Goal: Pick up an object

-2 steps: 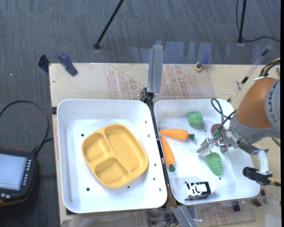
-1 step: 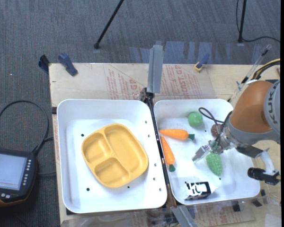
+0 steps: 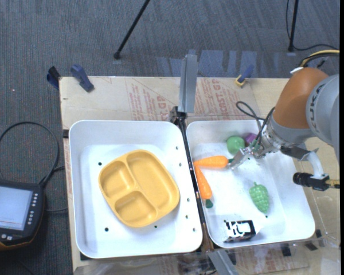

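We cannot tell the state of our pincer. The nearest carrot lies touching its tip, a green ball just behind; we judge a clench could nudge the carrot aside.

**A robotics lab, from where I sit**

I'm looking down on a test bench of bare board with printed lettering, clamps at its back edge, standing on grey carpet. Tripod legs cross the floor behind it. A teach pendant (screen lit, cable looping away) lies at the left. Two white bins sit side by side.
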`<state>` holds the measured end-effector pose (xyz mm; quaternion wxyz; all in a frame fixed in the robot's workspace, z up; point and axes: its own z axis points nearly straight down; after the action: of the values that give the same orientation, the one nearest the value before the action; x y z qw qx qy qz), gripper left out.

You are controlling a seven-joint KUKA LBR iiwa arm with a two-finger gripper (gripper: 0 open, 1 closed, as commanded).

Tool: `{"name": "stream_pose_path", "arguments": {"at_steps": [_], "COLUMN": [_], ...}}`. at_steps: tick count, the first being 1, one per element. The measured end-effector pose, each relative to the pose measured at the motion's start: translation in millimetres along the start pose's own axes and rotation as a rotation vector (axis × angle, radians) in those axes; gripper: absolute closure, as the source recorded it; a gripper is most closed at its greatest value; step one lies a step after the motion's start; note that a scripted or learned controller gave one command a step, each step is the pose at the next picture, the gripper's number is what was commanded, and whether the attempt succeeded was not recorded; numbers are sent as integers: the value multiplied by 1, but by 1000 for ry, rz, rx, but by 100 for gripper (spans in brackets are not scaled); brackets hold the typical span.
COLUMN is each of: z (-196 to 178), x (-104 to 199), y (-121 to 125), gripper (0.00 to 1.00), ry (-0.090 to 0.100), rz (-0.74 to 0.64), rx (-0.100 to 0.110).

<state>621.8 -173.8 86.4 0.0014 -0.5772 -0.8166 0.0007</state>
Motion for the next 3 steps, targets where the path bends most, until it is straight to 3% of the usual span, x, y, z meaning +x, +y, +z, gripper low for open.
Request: {"name": "stream_pose_path", "arguments": {"at_steps": [1, 2, 3], "z": [-14, 1, -9], "x": [-25, 13, 12], "y": [-43, -83, -83], "gripper": [0, 0, 100], "ry": [-2, 2, 3], "rz": [-24, -69, -65], "rx": [-3, 0, 0]}}
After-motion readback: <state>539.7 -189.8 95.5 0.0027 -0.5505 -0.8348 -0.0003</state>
